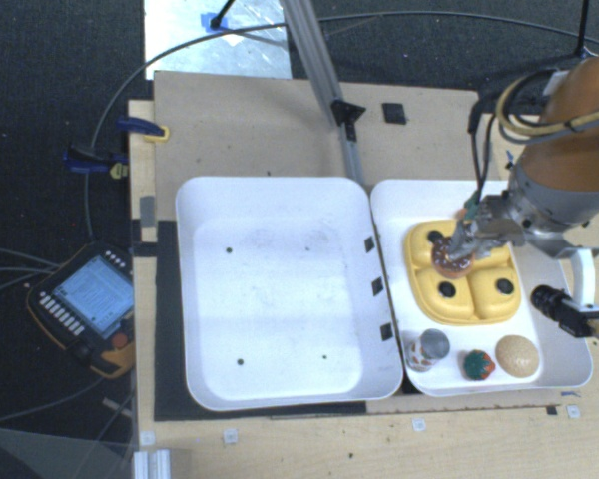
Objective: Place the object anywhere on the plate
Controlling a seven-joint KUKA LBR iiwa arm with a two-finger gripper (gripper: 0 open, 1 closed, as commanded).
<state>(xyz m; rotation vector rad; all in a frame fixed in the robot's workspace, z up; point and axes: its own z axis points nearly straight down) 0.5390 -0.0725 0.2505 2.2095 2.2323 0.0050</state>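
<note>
Gripper directly above yellow plate in right bin. Small brownish round object at fingertips, over plate's upper-left section. Cannot tell jaw state or contact. Release straight down lands on plate.

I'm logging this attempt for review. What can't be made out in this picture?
- Gripper: too small to tell whether it is open or shut, or holds the small brownish object over the yellow four-compartment plate.
- Small grey object: blurred, unidentifiable.
- Arm: cut off by the right edge.
</note>
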